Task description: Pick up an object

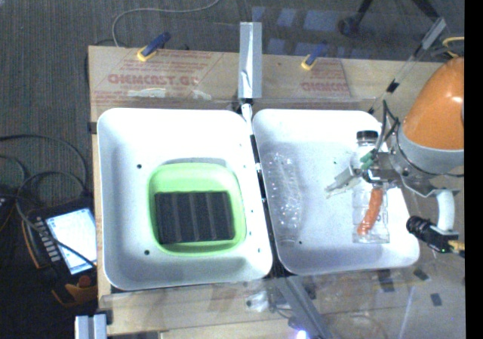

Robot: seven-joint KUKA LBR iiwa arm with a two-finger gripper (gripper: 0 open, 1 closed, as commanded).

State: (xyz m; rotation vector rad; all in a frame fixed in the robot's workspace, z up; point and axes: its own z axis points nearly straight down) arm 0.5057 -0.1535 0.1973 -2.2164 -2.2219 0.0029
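Two white bins on a cardboard-topped bench, arm coming in over the right one.

Red print on the cardboard [162, 79] looks like "CHEMCAST" but it's too faint to be sure. Going left to right: a tablet-like screen [69, 233] sits on the dark carpet, then the left bin [121, 141] holds a green tray [198, 213] with dark slots, with open white floor toward its back wall. The right bin [317, 130] has a crinkly clear plastic bottle [283, 190] near its left wall and plenty of bare floor in the middle. A clear capped bottle with an orange thing inside [371, 209] lies near the right edge, right under the gripper [362, 175]. Whether the fingers are spread or closed, I can't tell from this angle.
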